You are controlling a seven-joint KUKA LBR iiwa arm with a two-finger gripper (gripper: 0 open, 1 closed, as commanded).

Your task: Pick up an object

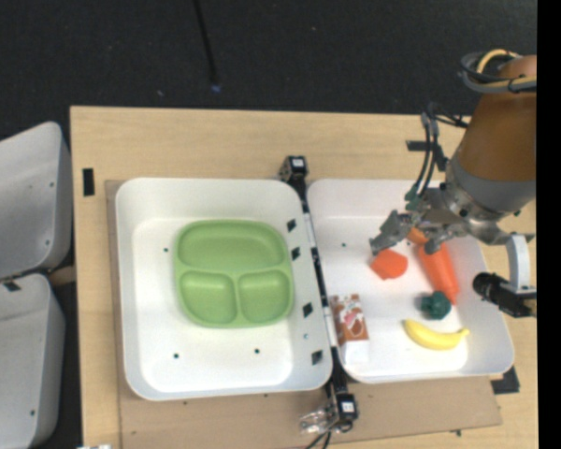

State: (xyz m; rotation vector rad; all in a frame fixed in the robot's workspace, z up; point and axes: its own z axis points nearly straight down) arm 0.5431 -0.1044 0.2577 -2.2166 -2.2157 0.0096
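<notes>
Robot gripper (413,235), jaws spread, hovers over the orange carrot (440,267) in the right bin (355,204), beside a yellow banana (434,335)

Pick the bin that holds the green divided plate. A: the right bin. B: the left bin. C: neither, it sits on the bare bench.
B: the green divided plate lies flat inside the left bin, while the banana and carrot lie in the right bin.

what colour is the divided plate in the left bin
Light green; the divided plate shows clearly in the camera view, lying in the left bin.
</notes>
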